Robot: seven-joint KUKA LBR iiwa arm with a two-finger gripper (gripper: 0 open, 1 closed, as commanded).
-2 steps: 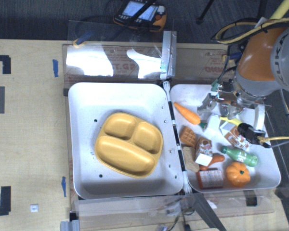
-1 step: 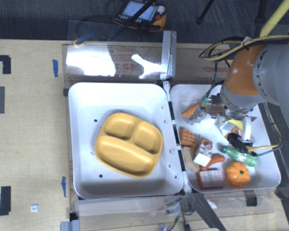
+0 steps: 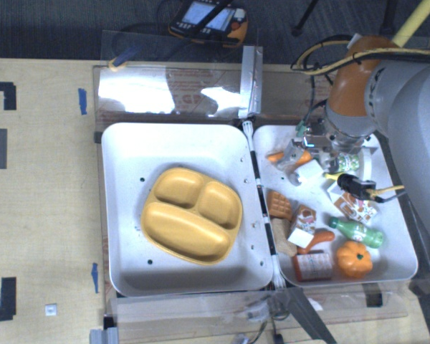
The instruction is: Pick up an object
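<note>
The right bin (image 3: 405, 264), crowded with small items, is being entered at its far end by the gripper (image 3: 309, 151), whose jaws' state cannot be told. An orange carrot-like piece (image 3: 285, 158), lying just beside it with its long axis running left-right, is probably being targeted; neighbouring clutter risks being nudged or caught instead.

The hand (image 3: 309, 151) is too small and cluttered to resolve its fingers. Items directly beneath the hand are partly covered by it. The arm (image 3: 408, 84) behind the hand is cut off at the right edge.
</note>
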